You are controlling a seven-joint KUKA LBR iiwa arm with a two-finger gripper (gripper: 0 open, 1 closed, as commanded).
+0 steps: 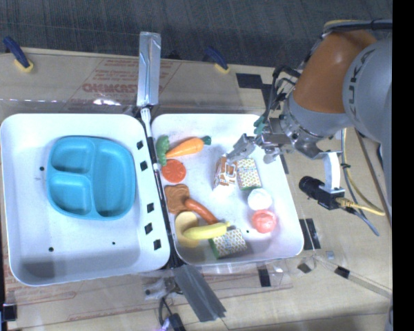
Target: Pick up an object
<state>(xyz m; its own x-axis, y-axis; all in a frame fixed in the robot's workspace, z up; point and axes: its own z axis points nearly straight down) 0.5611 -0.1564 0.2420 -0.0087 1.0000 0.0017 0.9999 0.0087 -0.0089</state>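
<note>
Camera view, we are seeing the fingers [247, 145] hanging over the right bin [284, 221], whether spread or closed we cannot tell, a patterned box [248, 174] and snack packet [225, 172] lying just below them, a carrot [186, 146] lying to their left.

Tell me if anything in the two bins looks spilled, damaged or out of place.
Nothing stands out. The blue divided tray lies flat in the left bin. The right bin holds a loose jumble of toy food, including a carrot and a banana, all inside its walls.
</note>
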